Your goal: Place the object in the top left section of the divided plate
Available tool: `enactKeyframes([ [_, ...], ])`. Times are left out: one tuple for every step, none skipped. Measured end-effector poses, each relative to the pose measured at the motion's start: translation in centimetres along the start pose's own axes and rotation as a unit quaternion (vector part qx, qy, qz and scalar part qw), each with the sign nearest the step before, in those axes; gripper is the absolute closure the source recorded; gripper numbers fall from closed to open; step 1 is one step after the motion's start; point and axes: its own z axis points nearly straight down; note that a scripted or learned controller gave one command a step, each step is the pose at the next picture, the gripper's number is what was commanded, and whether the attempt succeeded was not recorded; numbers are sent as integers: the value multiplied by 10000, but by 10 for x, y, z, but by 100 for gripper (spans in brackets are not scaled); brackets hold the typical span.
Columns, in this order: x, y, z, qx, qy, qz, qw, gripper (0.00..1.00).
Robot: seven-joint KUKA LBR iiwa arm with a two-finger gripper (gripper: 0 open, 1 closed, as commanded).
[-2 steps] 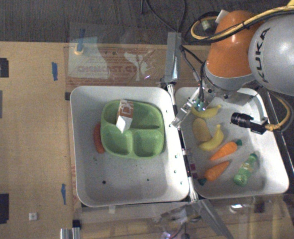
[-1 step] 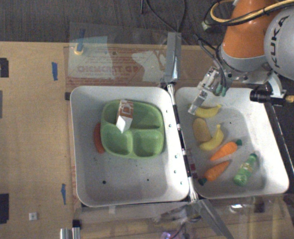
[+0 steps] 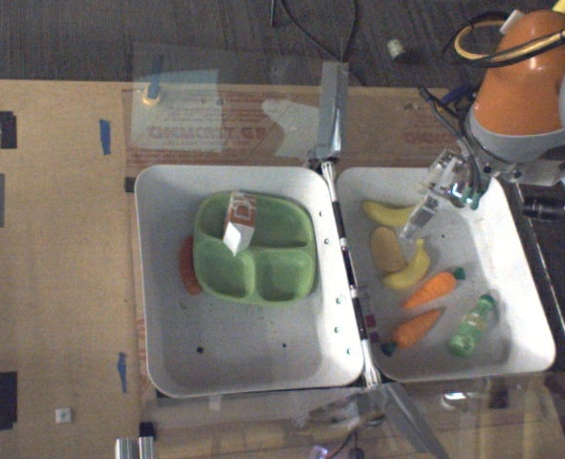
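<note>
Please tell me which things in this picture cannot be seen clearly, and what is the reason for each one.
- Gripper, camera view: fingers too small and blurred to judge.
- Red object, camera view: partly hidden by the green divided plate; its kind is unclear.
- Small carton on the plate: label print too small to read.
- Arm: cut off by the right edge.

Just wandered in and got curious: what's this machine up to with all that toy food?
A grey and orange robot arm reaches in over the right bin, its tool hanging above two bananas, a potato, two carrots and a green bottle. In the left bin sits a green divided plate with a small carton already standing in its top left section. A red item lies beside the plate.
</note>
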Motion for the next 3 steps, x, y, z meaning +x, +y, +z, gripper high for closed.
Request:
enactKeyframes([
  [-11,-61,9,2,4,-694,9976,0],
  [-75,-65,-84,-6,-18,-863,9963,0],
  [-77,-89,-4,-1,-7,-1248,9922,0],
])
